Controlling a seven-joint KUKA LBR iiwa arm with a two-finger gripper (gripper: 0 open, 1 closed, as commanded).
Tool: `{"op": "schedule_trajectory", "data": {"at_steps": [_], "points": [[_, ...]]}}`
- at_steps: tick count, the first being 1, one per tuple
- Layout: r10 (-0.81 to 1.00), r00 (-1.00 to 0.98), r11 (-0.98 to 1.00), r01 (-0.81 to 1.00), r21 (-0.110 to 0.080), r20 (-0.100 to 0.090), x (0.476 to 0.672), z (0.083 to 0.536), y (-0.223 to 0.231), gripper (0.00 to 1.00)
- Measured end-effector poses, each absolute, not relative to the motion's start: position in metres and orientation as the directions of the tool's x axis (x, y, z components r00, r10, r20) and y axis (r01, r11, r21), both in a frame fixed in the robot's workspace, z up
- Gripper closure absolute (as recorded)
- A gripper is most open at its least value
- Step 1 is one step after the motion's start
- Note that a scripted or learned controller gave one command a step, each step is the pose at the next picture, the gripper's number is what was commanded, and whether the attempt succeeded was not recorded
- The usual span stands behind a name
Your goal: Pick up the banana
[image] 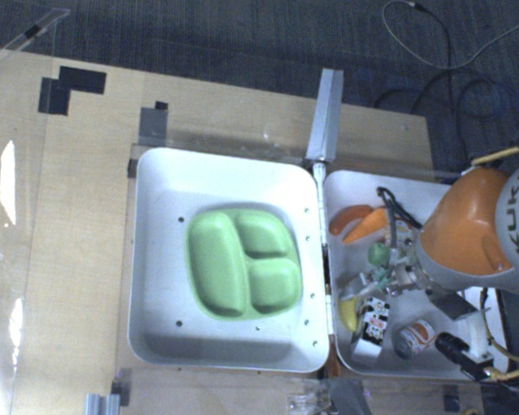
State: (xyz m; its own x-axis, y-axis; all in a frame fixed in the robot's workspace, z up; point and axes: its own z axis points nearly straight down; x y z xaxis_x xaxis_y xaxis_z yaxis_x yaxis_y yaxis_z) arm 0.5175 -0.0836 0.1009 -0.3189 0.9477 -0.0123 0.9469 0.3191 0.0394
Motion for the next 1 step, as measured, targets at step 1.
{"op": "schedule_trajectory", "data": {"at_steps": [1], "points": [[0.977, 0.211, -0.211, 0.977, 0.036, 0.014, 0.5002, 0.0993, -0.0884, 0.0]]}}
